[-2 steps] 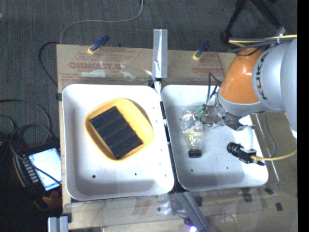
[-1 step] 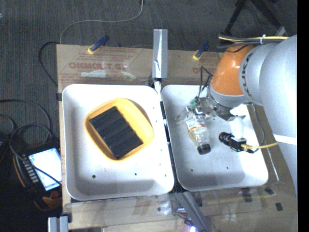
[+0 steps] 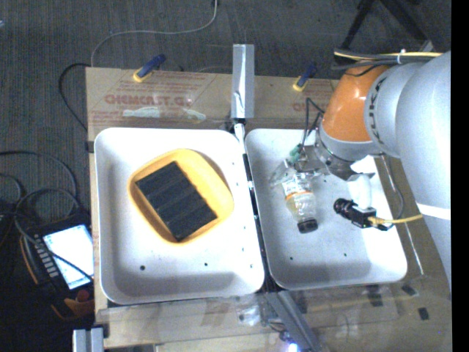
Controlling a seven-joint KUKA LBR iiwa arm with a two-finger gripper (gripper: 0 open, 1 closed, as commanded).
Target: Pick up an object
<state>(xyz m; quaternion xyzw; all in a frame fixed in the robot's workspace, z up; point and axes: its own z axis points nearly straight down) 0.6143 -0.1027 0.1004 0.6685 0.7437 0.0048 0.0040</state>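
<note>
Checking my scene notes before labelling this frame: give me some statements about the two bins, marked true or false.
1. The yellow dish lies in the view's left bin. True.
2. A black ridged block rests in the dish. True.
3. The clear bottle stands upright beside the dish. False: it lies on its side in the right bin.
4. The tool hangs over the dish. False: it is over the right bin, by the bottle.

Clear bottle [image 3: 297, 194] lies in the right bin [image 3: 337, 259], black cap at its near end. Gripper [image 3: 301, 159] at the bottle's far end, contact unclear. Left of the bottle, in the left bin [image 3: 132, 262] — yellow dish [image 3: 217, 178] holding a black ridged block [image 3: 176, 200].
</note>
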